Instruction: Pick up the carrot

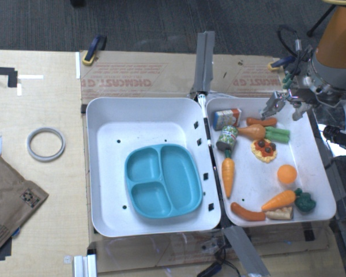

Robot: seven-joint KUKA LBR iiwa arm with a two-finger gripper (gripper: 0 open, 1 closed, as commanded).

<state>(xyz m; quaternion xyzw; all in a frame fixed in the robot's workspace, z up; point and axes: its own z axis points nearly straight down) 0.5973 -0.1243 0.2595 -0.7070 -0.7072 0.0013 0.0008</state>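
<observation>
Several toy foods lie in the right white bin (323, 172). One carrot (228, 176) lies lengthwise by the bin's left wall, its green top pointing away from me. A second carrot (278, 200) rests near the front right corner with a dark green top (304, 201). A third orange vegetable with a light green stalk (252, 132) lies toward the back. My gripper (286, 107) hovers over the bin's back right part, fingers (273, 105) spread, open, with nothing between them. It is well behind both front carrots.
The right bin also holds a small can (227, 118), a green jar (228, 136), a pizza slice (264, 149), an orange ball (286, 173), a sausage (248, 212) and a bread slice (280, 214). A blue divided plate (162, 180) sits in the left bin (104, 154). A tape ring (45, 143) lies on the bench.
</observation>
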